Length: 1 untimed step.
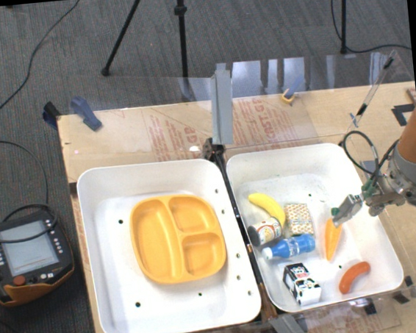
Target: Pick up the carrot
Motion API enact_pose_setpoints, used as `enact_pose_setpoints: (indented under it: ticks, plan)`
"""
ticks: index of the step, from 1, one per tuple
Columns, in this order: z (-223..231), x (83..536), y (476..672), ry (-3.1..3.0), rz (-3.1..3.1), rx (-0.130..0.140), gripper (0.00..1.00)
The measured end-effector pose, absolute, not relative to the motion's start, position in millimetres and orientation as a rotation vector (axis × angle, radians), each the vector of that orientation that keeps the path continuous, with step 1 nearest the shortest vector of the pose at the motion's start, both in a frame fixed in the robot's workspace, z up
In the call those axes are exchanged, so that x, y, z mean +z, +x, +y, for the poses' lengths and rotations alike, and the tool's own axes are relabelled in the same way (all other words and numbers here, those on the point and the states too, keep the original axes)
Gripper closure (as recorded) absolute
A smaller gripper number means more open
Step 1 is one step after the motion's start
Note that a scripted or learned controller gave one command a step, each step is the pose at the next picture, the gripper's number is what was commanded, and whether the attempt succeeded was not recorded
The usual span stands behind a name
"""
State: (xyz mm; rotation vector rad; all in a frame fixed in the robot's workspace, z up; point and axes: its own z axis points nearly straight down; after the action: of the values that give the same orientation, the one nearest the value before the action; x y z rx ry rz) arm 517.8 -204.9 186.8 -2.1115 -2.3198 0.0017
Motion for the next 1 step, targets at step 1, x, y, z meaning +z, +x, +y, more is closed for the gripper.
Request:
enact_pose_setpoints:
  ticks: [1]
  plan:
    - [-209.4, 86.1, 532.3, -2.058, -2.365, -0.002, 0.00]
